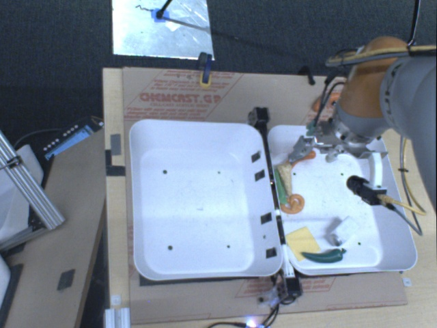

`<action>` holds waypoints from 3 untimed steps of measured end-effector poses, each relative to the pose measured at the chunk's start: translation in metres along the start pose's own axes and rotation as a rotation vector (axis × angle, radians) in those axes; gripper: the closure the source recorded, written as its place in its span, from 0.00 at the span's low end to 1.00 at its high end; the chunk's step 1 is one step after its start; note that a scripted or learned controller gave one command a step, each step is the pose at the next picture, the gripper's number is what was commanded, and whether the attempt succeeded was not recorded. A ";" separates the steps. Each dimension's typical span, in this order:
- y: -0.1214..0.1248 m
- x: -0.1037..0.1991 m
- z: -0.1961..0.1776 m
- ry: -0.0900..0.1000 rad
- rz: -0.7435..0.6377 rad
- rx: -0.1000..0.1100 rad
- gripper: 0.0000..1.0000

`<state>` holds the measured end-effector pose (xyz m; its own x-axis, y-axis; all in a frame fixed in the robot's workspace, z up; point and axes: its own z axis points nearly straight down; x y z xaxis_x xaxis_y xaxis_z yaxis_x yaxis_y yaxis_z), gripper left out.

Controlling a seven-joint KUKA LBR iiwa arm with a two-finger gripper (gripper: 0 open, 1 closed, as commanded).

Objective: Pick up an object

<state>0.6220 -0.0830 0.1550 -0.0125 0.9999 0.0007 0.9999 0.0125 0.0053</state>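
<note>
My gripper hangs over the far left part of the right bin, reaching in from the right. A small orange piece shows just beside its tip; whether it is gripped is unclear. Below it, a pale yellow-green strip lies along the bin's left wall. An orange spiral sits just under that. Near the front lie a yellow square, a dark green pepper and a small grey-white block.
The left bin stands beside the right one, with a black clipped divider between them. Both rest on a cardboard sheet. A shiny foil sheet lies further back.
</note>
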 end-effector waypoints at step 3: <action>-0.020 0.078 -0.302 0.000 0.004 -0.015 1.00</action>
<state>0.5991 -0.0052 0.4568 -0.0083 1.0000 0.0011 0.9998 0.0083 0.0203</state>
